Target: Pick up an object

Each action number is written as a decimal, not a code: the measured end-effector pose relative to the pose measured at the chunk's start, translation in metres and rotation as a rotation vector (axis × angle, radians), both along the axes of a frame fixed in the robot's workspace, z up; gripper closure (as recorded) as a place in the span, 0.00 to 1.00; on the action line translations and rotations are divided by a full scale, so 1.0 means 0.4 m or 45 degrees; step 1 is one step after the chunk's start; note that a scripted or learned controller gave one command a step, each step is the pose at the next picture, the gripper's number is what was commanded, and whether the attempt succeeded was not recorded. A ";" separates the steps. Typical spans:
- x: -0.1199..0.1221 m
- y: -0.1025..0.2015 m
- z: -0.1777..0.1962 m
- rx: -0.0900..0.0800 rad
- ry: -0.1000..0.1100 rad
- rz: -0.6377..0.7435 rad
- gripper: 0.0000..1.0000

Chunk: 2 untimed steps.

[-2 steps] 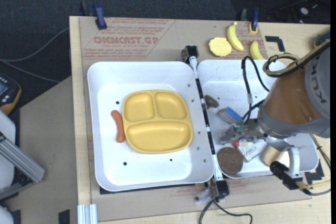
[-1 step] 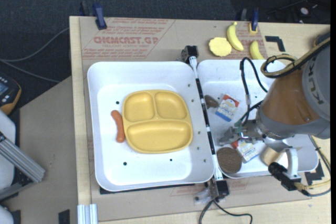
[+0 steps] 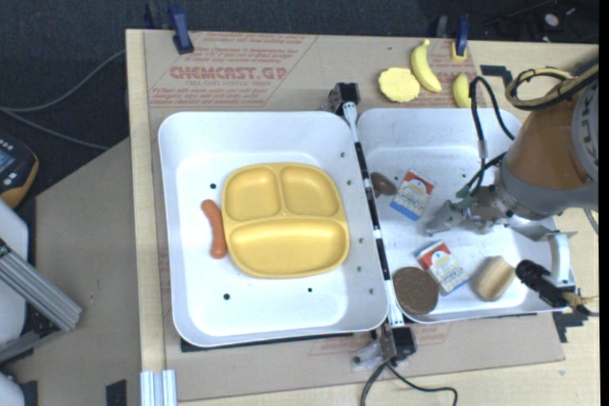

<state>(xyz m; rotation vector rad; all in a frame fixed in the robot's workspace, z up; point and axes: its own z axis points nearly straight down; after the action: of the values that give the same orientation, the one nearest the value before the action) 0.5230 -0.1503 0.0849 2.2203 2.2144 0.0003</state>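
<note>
In the right bin (image 3: 447, 124), my gripper (image 3: 453, 216) hangs low over the floor near the middle. A small red, white and blue carton (image 3: 411, 195) lies just to its left. A second carton (image 3: 444, 267) sits below it, beside a round brown disc (image 3: 415, 291) and a tan bread roll (image 3: 494, 279). A small brown piece (image 3: 383, 183) rests by the bin's left wall. I see nothing held in the gripper. The left bin (image 3: 190, 299) holds a yellow divided plate (image 3: 284, 220) with an orange sausage (image 3: 215, 228) at its left side.
On the bench behind the right bin lie a toy banana (image 3: 427, 67), a yellow round toy (image 3: 400, 85) and another yellow piece (image 3: 461, 90). Blue clamps (image 3: 179, 29) grip the far bench edge. Black cables (image 3: 495, 109) loop by the arm.
</note>
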 end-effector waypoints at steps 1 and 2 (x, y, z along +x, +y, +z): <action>0.107 0.116 -0.001 0.005 0.000 0.011 0.00; 0.277 -0.011 0.002 0.000 -0.004 0.005 0.00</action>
<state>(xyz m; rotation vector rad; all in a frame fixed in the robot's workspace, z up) 0.6338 -0.1546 0.0855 2.2146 2.2165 0.0035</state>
